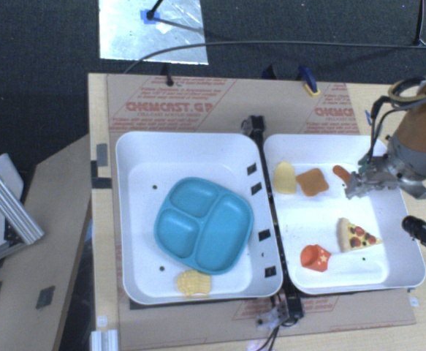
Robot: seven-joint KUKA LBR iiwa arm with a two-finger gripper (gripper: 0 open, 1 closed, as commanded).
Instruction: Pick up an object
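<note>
The right bin (395,269) holds several toy foods. A pale yellow piece (284,178) and a brown toast-like piece (312,182) lie at its far left, with a small red sausage (340,172) just right of them. A pizza slice (355,235) and a red piece (316,257) lie nearer the front. My gripper (360,184) reaches in from the right, low over the bin floor, just right of and below the sausage. Nothing shows in its grasp.
The left bin (136,159) holds a blue divided plate (204,224) and a yellow corn-like piece (194,283) by its front wall. A black divider (264,203) separates the bins. A second dark part (423,230) of the arm hangs over the right bin's right rim.
</note>
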